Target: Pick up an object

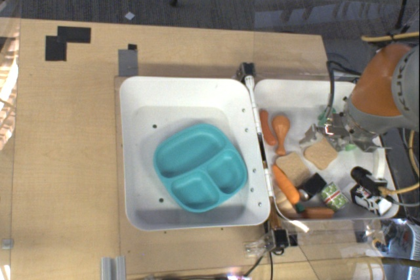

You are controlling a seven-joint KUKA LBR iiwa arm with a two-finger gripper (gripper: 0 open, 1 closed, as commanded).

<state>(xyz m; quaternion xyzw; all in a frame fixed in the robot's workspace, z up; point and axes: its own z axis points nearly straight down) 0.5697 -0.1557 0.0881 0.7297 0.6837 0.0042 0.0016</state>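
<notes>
The gripper (326,133) hovers over the tan bread slice (321,155); I cannot tell its spread. Bin wall (298,83) at twelve o'clock.

Teal divided plate (200,167), white bins (131,141), orange carrot (286,183), tan bread slice (321,155)

The arm (387,92) hides the right bin's (289,92) far corner and is cut off by the right edge; the gripper (331,131) is blurred.
</notes>
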